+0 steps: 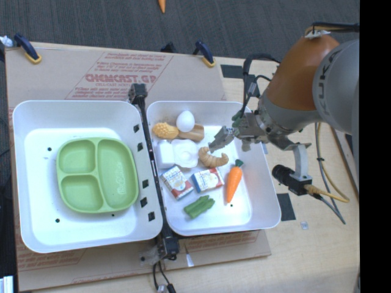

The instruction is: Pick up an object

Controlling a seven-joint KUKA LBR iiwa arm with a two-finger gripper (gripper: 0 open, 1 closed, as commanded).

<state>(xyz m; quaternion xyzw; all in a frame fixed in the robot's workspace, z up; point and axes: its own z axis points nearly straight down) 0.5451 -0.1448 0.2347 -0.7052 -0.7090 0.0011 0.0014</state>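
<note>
My arm reaches in from three o'clock, wrist bent low over the right bin point(264, 207). My gripper point(218, 140) hovers just above the croissant point(213, 159); whether it is clenched or released I cannot tell. The croissant, tan and curled, lies mid-bin, with the carrot point(233, 184) at its four o'clock.

A single fixed camera looks down on the bench from above at a slant, far enough back to take in both white bins whole: the left bin point(24, 182) with its green divided plate point(98, 174), and the right bin point(259, 191) beside it. The printed cardboard sheet point(122, 78) under the bins lies toward the top of the frame (its lettering reads upright), and the arm point(311, 84) enters from the right.
</note>
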